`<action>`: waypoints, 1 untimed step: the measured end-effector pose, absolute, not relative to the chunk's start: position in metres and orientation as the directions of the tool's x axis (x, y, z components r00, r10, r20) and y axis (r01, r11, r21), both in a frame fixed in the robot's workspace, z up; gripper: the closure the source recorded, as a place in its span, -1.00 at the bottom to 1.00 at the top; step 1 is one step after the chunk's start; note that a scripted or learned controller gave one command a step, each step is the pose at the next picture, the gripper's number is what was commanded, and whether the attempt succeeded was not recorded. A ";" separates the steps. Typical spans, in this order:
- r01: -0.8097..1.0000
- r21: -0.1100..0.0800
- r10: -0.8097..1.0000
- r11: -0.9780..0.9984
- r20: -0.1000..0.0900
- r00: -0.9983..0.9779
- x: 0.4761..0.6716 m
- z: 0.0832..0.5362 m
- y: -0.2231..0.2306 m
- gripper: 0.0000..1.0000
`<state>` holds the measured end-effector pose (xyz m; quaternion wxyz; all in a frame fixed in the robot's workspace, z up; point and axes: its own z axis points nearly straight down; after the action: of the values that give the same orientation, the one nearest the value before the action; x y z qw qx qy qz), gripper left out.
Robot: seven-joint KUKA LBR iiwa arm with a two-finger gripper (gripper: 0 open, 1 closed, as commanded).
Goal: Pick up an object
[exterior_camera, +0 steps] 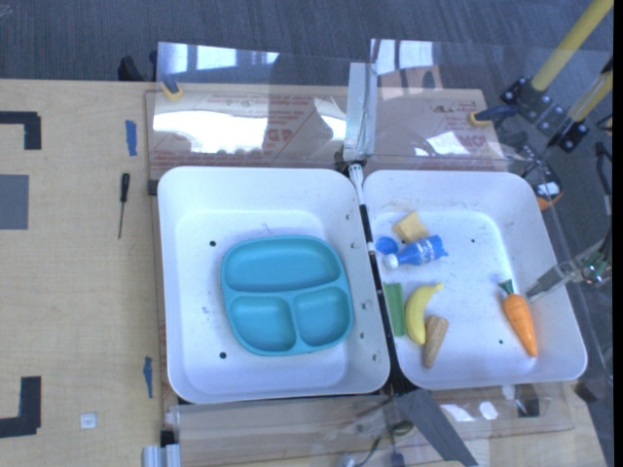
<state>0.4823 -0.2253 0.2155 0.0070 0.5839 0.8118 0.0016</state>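
Nothing is lifted yet. The carrot [521, 323] lies at four o'clock in the right bin [555, 358]; the gripper's grip state I cannot tell

two white bins [185, 202], one blue tray [285, 293], one bottle [417, 252], banana [419, 311], carrot [521, 324], perhaps three smaller items.

No word, number or brand can be read anywhere here. Faint reddish print runs across the clear panels [292, 125] standing behind the two bins, but its letters are too washed out by glare to make out. The small blue bottle [417, 252] in the right-hand bin [565, 358] carries a label, though whatever is printed on it is too small to tell.
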 end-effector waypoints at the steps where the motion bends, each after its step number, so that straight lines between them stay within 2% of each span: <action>1: 0.951 0.007 0.951 0.308 -0.005 -0.308 0.482 0.267 -0.202 -1.00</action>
<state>0.4816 -0.2018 0.2674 0.0040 0.5880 0.8088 0.0013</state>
